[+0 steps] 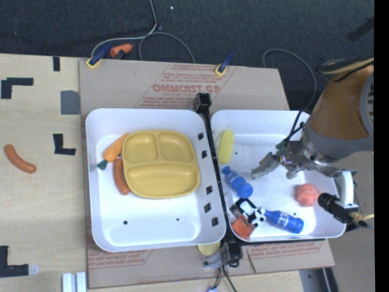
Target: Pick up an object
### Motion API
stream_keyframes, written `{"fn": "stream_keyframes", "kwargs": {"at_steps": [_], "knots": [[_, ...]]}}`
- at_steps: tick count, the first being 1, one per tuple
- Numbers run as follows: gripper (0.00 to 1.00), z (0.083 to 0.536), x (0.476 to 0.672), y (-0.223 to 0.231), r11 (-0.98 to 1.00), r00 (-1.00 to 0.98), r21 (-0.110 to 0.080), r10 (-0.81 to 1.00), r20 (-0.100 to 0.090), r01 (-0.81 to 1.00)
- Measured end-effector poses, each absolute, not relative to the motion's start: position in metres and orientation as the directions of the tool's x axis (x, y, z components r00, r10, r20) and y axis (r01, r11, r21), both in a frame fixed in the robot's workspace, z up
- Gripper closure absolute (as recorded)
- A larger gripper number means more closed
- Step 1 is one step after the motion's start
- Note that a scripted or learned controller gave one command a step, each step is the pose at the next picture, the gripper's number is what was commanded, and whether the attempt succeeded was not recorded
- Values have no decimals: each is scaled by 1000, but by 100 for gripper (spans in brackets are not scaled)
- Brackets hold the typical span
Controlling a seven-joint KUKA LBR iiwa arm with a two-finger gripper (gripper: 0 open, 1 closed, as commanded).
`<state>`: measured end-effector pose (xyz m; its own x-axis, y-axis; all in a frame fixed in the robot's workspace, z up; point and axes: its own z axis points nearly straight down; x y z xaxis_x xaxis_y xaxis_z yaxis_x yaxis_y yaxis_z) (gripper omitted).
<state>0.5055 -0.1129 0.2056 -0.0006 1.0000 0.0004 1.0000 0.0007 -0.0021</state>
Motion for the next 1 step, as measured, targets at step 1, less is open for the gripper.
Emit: {"fn": "stream_keyframes", "kwargs": {"at_steps": [1], "knots": [[0, 182, 576, -121, 2, -2, 1, 1000, 0, 1000]]}}
